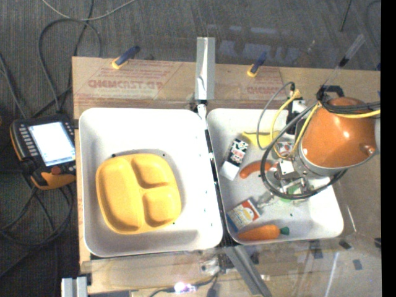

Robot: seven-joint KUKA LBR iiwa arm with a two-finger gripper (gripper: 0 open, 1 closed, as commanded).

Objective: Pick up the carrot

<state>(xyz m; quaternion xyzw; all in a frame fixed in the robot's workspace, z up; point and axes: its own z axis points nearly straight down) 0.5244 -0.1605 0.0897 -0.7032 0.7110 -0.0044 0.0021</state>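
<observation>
while the carrot is lying untouched, these points are being weighed:

carrot (260, 232): is being seen flat on the floor of the right bin (331, 224), close to the near wall, orange body pointing left and green stub pointing right; nothing is being gripped around it.

pincer (286, 187): is being hidden under the wrist and a tangle of cables (272, 135), so whether it is spread or pressed together cannot be told; it is being held over the middle of the right bin, apart from the carrot.

risk, wrong target: a second orange-red piece (250, 169) is lying just left of the wrist and could be mistaken for the carrot.

risk, crowding: a small carton (243, 214) is lying just beside the carrot's upper left and could be clipped or dragged along during a descent.

risk, wall: because the carrot is being kept so near the near wall, one side of the pincer could be landing on the rim instead of beside it.

risk, rolling: the tapered body is judged likely to be slipping or turning if it is being closed on off-centre.

left bin (93, 228): is carrying a yellow tray (139, 192), well apart from the work.
</observation>
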